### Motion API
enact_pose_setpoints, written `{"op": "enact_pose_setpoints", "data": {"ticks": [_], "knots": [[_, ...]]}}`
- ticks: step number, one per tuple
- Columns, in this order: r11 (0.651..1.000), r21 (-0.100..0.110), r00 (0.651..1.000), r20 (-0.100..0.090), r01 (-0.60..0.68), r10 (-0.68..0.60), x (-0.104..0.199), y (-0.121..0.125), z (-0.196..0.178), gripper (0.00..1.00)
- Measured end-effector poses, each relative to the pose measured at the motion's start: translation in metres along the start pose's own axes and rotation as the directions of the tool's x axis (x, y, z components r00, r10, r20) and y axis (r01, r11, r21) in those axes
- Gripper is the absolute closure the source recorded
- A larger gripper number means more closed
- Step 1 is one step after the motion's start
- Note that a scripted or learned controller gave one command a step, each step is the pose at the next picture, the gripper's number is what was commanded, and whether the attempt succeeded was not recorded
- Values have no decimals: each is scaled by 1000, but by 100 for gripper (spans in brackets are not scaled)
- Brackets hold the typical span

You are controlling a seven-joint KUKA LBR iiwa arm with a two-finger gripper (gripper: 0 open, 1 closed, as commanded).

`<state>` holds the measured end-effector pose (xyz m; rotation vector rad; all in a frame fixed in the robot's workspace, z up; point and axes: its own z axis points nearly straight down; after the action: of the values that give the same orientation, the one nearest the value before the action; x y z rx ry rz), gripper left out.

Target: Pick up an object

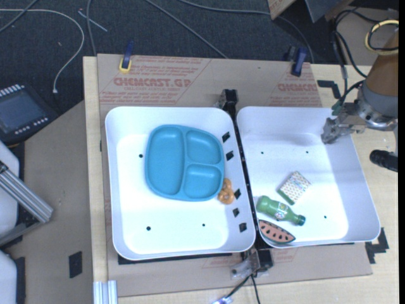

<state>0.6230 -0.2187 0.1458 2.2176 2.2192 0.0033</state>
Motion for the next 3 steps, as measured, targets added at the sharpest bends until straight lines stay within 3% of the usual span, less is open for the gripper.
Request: {"op": "enact_pose_setpoints", "data": {"ticks": [2,3], "knots": [[1000,-4,1000,1,0,0,-3,3,-119,100],[1000,3,1000,-3,4,-4,45,8,-125,100]]}}
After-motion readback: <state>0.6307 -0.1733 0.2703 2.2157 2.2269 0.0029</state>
